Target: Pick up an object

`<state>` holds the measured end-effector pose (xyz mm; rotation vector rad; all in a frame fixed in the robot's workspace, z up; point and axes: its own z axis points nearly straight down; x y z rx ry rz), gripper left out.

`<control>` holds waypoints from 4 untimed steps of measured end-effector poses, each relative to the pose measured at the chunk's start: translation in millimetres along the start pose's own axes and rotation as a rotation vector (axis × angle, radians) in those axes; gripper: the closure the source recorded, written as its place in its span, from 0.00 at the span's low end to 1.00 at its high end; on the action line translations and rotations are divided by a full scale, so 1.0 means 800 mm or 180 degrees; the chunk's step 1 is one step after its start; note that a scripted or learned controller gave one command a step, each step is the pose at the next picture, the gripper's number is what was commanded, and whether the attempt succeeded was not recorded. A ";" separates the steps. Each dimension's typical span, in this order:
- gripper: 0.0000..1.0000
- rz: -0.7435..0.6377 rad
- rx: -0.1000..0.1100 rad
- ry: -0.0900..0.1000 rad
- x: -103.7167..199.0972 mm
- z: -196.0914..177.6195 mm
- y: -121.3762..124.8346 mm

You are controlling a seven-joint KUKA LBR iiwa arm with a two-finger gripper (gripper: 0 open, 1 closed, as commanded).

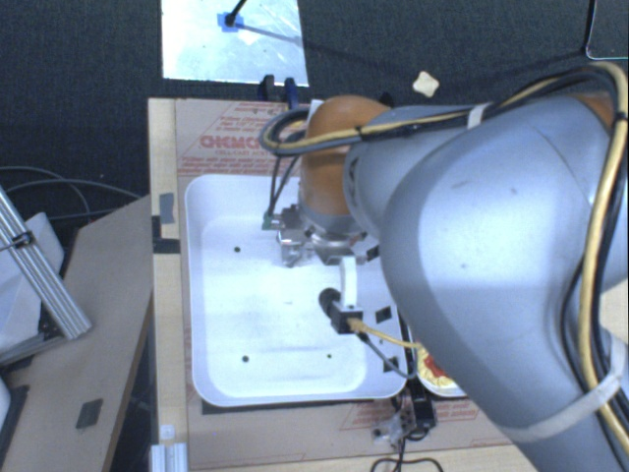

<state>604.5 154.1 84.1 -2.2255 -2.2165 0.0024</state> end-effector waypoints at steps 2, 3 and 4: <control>1.00 -0.0019 -0.0075 0.0004 -0.087 -0.204 -0.010; 1.00 -0.0035 0.0014 0.0006 -0.031 -0.138 -0.088; 1.00 -0.0009 0.0034 -0.0006 -0.055 -0.004 -0.112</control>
